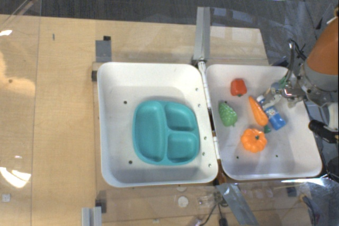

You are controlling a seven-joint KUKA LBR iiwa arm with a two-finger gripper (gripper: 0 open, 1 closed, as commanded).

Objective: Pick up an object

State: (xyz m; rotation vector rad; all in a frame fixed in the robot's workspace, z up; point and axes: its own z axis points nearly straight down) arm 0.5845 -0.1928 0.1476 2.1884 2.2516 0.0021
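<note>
**Toy carrot nearest the fingers**

The orange carrot (258, 111) lay slantwise in the right bin (302, 166), touching a small blue block (276, 122). It looked light, stiff and slick, likely best pinched across its thick middle. The end effector (271, 93) hung just above its far end; whether spread or closed, I could not tell. A pumpkin (253, 141), a green piece (228, 114) and a red piece (239, 87) lay nearby; a teal tray (165, 132) sat in the left bin (114, 114).

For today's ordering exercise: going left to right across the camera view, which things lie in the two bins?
Teal divided plate → green toy → red block → orange pumpkin → blue piece.
</note>
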